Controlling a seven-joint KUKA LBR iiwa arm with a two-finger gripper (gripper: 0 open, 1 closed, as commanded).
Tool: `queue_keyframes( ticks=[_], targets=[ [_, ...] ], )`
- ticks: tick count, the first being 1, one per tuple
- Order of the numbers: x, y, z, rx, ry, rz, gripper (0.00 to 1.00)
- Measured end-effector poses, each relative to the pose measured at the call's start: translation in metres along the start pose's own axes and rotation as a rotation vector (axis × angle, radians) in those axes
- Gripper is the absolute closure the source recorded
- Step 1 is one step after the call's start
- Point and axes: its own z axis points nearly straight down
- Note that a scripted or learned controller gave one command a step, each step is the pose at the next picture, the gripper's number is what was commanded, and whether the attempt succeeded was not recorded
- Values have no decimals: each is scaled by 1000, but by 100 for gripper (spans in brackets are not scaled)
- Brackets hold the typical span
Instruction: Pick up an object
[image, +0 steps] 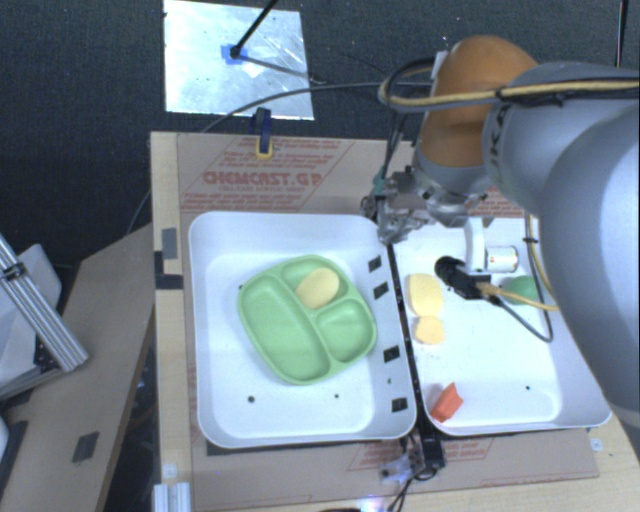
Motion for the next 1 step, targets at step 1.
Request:
queue_keyframes(
  ticks=[1],
  targets=[
    [49, 12, -1, -1, 1, -1, 100]
  ],
)
